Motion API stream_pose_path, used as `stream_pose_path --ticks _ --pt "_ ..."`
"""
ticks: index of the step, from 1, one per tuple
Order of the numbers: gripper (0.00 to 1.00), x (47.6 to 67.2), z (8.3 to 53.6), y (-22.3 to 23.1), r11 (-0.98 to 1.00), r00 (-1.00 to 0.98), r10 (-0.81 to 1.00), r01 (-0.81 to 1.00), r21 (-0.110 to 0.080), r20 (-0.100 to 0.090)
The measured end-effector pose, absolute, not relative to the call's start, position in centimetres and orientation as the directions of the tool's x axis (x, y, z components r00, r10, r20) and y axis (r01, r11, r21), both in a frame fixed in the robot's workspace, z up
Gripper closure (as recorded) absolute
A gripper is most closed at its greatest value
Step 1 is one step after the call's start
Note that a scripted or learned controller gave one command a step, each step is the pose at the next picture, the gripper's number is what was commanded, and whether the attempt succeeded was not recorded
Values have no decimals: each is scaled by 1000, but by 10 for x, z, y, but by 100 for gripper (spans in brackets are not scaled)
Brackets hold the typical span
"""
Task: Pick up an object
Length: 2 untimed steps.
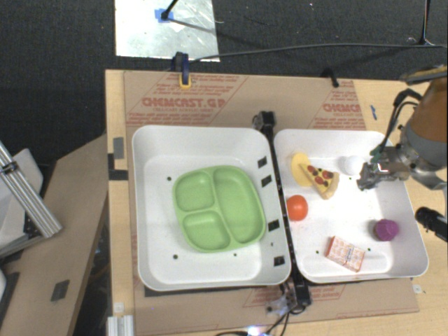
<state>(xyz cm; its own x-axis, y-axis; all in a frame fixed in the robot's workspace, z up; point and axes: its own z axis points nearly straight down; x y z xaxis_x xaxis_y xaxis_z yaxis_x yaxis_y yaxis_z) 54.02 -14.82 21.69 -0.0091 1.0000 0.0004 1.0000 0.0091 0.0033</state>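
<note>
My fingers (371, 176): they hang over the right bin (399, 208), near its right wall and toward the far half; at this size I cannot tell whether they are spread or closed, and nothing shows between them.
My arm (428, 135): it comes in over the worktop's right edge, the orange band just above the wrist.
Contact: none I can make out; the bin floor under my fingers is bare white.
Pizza slice toy (323, 180): in the right bin's far half, between my fingers and the divider, lying against a yellow banana-like piece (301, 168).
Red ball (297, 207): close to the right bin's left wall, about mid-length.
Purple object (386, 229): near the right wall, on the near side of my fingers.
Pink-and-white packet (345, 253): lying flat by the bin's near edge.
Left bin (157, 187): holds a green three-part tray (219, 207) in its middle.
Open room: bare floor in the right bin's centre, between the ball, packet and purple object; the bin's far-right corner is also bare.
</note>
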Motion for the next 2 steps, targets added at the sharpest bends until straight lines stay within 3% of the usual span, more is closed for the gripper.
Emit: stream_pose_path --ticks 2 --pt "100 575 222 -40 11 -11 1000 1000 3 2"
